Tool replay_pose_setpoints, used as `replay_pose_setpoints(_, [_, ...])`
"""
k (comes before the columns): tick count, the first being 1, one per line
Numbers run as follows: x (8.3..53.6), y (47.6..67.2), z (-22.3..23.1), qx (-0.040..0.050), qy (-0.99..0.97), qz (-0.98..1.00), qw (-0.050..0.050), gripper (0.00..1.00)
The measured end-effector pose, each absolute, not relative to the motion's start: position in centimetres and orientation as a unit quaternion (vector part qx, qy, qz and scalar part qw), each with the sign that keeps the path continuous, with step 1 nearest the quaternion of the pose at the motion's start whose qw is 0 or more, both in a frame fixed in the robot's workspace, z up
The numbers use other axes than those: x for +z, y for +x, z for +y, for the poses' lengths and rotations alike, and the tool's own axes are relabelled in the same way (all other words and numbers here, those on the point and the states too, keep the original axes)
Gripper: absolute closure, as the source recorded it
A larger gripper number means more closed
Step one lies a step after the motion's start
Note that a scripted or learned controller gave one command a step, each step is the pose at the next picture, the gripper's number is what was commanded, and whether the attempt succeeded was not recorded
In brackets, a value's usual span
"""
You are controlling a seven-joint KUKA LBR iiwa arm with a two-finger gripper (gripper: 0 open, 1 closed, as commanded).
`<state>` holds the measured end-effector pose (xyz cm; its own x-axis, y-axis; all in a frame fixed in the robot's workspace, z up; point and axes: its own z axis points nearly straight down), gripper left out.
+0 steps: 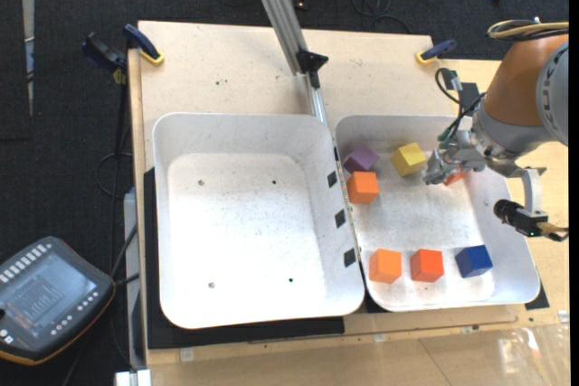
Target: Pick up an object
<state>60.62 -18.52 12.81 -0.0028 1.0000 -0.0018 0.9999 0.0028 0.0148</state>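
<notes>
Jaws [441,174] sit low in the right bin [507,289], just right of the yellow cube [409,158]; can't tell if they're apart or together. Purple cube [361,159] touches an orange cube [363,186] at the bin's left. Front row: orange [385,266], red-orange [427,265], blue [473,260]. Left bin [172,194] beside it on the desk [226,68].
</notes>
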Motion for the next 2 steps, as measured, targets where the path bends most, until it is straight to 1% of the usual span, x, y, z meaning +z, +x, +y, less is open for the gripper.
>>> replay_pose_setpoints(1, [18.8, 60.2, -18.0, 0.0017, 0.706, 0.708, 0.003, 1.00])
replay_pose_setpoints(2, [23.3, 60.8, -17.6, 0.0017, 0.706, 0.708, 0.003, 1.00])
